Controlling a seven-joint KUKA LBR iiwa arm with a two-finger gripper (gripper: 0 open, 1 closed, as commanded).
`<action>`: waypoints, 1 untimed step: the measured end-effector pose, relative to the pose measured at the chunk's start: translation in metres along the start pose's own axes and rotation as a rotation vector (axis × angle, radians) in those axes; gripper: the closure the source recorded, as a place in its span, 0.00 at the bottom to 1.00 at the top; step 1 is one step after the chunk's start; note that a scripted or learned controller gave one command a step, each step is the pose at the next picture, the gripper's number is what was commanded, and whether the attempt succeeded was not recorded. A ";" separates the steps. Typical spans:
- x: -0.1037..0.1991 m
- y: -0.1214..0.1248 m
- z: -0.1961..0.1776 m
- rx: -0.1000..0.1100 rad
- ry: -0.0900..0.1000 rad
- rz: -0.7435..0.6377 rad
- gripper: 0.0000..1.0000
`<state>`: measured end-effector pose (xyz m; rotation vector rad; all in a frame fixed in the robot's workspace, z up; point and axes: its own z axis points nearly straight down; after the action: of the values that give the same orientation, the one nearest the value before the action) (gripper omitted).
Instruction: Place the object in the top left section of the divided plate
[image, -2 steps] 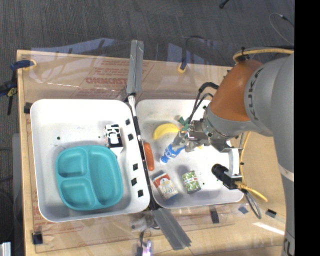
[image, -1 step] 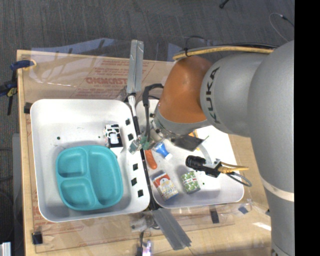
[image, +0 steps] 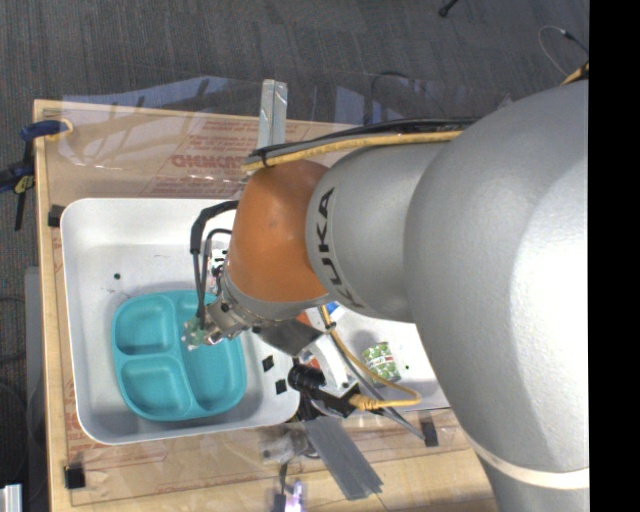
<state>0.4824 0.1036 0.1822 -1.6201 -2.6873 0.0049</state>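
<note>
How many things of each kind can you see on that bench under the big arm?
White bins: 2
Teal divided plate: 1
Small green-and-white object, in the right bin: 1
Claw over the plate: 1
Total: 5

The wooden bench (image: 130, 470) bears two white bins (image: 90, 300) and a clear plastic sheet (image: 150, 140).

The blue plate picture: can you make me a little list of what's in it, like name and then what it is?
plate: teal divided plate, lying in the left white bin
robot arm: grey with an orange band, reaching in from the right
claw: claw over the plate's right side, near the upper section
other bin: holds a small green-and-white thing, partly hidden by the arm
bench: wooden bench under the bins
</note>
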 end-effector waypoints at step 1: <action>0.083 0.036 0.014 -0.002 -0.002 -0.067 1.00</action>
<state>0.4753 0.1934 0.1681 -1.5299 -2.7420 0.0038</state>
